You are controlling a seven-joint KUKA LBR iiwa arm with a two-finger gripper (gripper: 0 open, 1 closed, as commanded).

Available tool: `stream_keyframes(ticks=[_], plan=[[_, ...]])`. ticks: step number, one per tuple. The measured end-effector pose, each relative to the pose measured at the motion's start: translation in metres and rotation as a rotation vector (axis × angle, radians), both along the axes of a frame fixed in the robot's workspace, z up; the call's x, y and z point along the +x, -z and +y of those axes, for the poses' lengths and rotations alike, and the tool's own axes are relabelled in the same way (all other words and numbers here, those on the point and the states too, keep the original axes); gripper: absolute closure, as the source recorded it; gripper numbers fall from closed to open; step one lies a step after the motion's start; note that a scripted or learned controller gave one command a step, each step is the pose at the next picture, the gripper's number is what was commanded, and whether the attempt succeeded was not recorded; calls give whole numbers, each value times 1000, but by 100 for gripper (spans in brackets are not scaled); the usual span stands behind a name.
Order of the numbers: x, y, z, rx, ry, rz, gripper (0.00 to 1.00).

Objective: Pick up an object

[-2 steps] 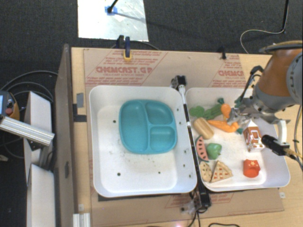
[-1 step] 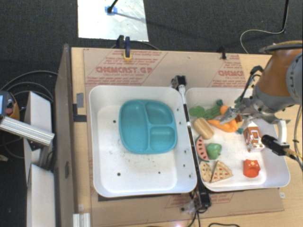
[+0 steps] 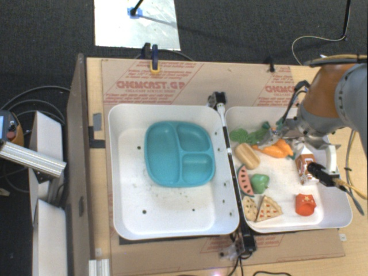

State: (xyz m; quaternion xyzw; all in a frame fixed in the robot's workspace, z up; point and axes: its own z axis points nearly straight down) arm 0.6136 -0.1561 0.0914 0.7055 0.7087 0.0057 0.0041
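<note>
The right white bin (image 3: 339, 214) holds several toy foods. A green leafy piece (image 3: 250, 135) lies at its back left, with a tan bun (image 3: 247, 154) just in front of it. An orange vegetable (image 3: 278, 149) lies mid-bin. In front of these are a watermelon slice (image 3: 245, 180), a green pepper (image 3: 260, 182), a pizza slice (image 3: 268, 209) and a red piece (image 3: 306, 204). My gripper (image 3: 301, 153) hangs low over the bin's right half, right beside the orange vegetable and just above a small brown and white pack (image 3: 303, 168). Whether the gripper touches the pack I cannot make out.
The left white bin (image 3: 129, 211) holds a teal divided plate (image 3: 179, 153). A raised divider (image 3: 229, 154) runs between the two bins. The grey arm (image 3: 339, 99) crosses the right bin's back right corner. A round cracker (image 3: 248, 206) lies by the pizza slice.
</note>
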Motion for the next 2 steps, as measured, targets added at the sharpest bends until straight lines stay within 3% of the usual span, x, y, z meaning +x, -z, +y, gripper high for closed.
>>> stream_keyframes(ticks=[1,2], plan=[[0,-13,-1,-2,-1,-1,100],[-58,-117,16,-3,3,5,100]])
